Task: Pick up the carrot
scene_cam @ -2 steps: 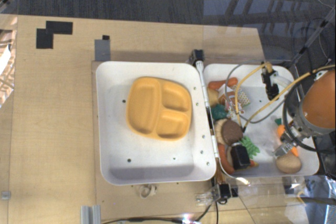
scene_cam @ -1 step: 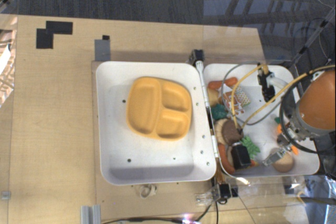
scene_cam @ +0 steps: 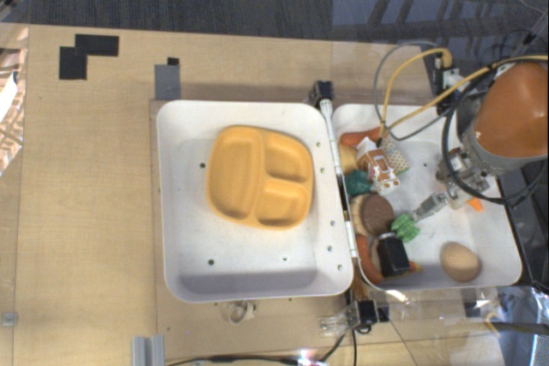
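1. Carrot lay at the right bin's near-left corner, partly under the gripper
2. Step looked like the grasp; finger state I couldn't tell
3. Next move needed a firm close, then lift

No legible writing on anything

The small red-and-white carton in the right bin bears printing too blurred to read; the black patches at the table's far left corner are blank.

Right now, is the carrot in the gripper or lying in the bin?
Lying in the right bin: the carrot rests on its floor beside the gripper.
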